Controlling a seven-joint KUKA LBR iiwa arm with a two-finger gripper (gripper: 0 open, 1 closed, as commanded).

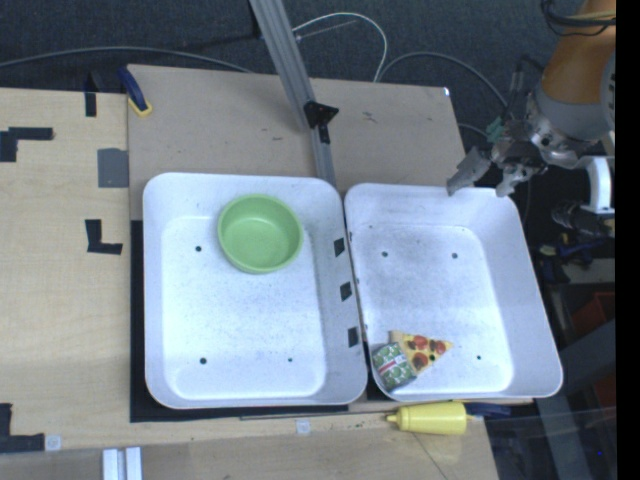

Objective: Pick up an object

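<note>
The claw (482,175) hangs above the far right corner of the right bin (520,268), its two fingers spread apart with nothing between them. A pizza-slice toy (422,348) and a green patterned piece (393,364) lie touching in that bin's near left corner. A green bowl (260,232) sits upright in the left bin (170,298). A yellow bottle (433,418) lies on the desk (220,118) just beside the right bin's near rim.

Pale green bowl (260,232); yellow bottle (432,418); pizza slice (420,348) yellow with red spots; speckled white bins (240,368).

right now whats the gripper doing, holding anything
gripper: open, holding nothing, above the far right rim of the right bin.
</note>
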